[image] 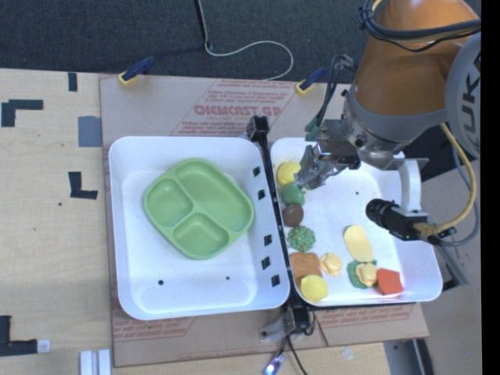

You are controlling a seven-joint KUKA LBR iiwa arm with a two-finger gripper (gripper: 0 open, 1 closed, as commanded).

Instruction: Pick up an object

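Note:
My gripper (pixel 306 176) hangs over the upper left corner of the right bin (pixel 426 283), just right of a yellow ball-like piece (pixel 287 171) and above a green piece (pixel 292 194). Down the bin's left side lie a brown ball (pixel 293 215), a green broccoli piece (pixel 301 237), an orange-brown block (pixel 305 265) and a yellow round piece (pixel 313 288). Further right lie a pale yellow oval (pixel 358 243), a small yellow piece (pixel 331 264), a green-and-yellow piece (pixel 362 274) and a red block (pixel 389 281). I see nothing held.
The left bin (pixel 129 287) holds a green divided plate (pixel 198 208). A black divider (pixel 269 209) runs between the bins. The arm's big orange and grey body (pixel 410 61) looms over the right bin's back, and a black fitting (pixel 394 219) sticks out over its right part.

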